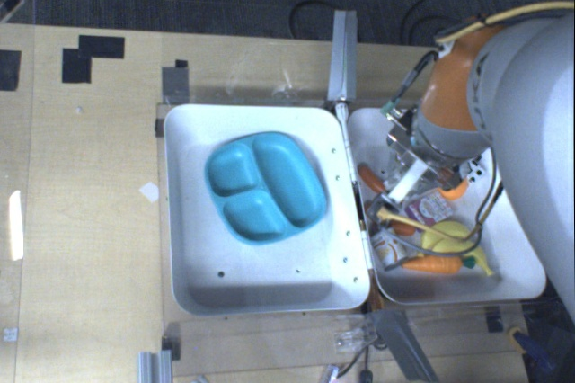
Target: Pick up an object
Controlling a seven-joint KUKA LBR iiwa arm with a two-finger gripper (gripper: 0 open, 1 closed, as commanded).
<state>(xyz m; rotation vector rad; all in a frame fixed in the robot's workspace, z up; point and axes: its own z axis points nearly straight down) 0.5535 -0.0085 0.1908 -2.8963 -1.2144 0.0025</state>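
gripper [398,185] low in right bin [521,269] over toy food pile near carrot [431,264], finger state can't tell; blue divided plate [265,185] in left bin [189,219]; no readable text

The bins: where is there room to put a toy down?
The left bin has bare floor all around the blue divided plate, most along its front and left walls. The right bin is crowded with a carrot, a banana and the pincer.
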